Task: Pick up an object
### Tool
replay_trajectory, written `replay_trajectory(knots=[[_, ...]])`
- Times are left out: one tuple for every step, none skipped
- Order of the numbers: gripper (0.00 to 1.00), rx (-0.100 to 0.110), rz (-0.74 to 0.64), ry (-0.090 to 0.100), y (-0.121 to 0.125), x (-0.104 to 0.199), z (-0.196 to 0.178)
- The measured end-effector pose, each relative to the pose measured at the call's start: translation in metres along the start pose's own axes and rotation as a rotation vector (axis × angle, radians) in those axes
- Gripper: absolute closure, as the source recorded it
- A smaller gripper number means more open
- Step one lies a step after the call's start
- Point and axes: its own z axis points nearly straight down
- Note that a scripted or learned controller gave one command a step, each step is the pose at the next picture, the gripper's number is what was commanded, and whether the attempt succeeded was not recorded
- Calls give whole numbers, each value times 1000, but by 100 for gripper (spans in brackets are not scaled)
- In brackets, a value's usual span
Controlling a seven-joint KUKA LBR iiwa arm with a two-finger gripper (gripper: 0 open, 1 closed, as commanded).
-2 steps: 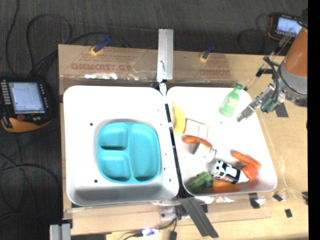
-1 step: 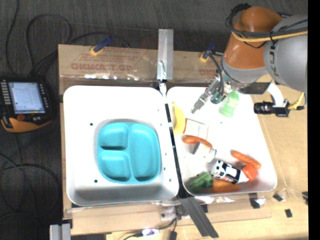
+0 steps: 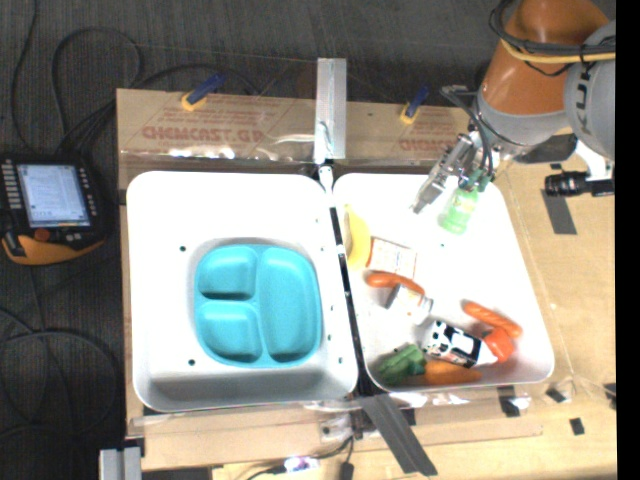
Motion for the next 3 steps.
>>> replay_trajectory(knots=[[100, -1, -344, -1, -44, -42, -36], [100, -3, -682, -2, -40, -38, -61], [100, -3, -833, -1, -81, -81, -26]])
